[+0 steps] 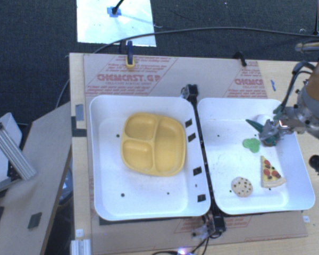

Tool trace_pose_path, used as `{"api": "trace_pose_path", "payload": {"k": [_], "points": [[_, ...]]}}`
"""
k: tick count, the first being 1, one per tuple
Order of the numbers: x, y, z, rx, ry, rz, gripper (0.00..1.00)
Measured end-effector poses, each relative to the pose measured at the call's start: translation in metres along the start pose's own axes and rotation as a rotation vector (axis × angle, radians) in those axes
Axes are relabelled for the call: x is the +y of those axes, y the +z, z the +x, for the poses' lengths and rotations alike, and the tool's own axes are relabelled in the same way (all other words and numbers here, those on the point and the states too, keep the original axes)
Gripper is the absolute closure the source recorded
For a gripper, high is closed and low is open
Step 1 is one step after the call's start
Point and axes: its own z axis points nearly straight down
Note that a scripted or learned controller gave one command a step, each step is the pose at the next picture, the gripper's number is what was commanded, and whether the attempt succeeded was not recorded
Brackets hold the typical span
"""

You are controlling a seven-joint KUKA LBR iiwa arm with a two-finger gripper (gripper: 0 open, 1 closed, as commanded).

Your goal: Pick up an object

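My gripper (269, 134) hangs low over the far right part of the right bin (223, 206), at the end of the grey arm that comes in from the right. A dark green piece (254, 124) juts out to the left right at the gripper's tip, and I cannot tell whether it is held. Just below and left of the tip, a light green flat toy (251, 144) lies on the bin floor. Nearer the front lie a pizza slice toy (270, 172) and a round cookie toy (242, 186).
The left bin (109, 195) holds a yellow divided plate (153, 143). A black hinge strip (199, 153) runs between the two bins. Cables cross the bench behind the bins, and a small white object (262, 119) sits behind the gripper.
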Motion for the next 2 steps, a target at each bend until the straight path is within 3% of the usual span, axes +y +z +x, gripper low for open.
{"api": "trace_pose_path", "payload": {"k": [2], "points": [[0.003,0.019,0.096,0.003,-0.004,0.006,1.00]]}}
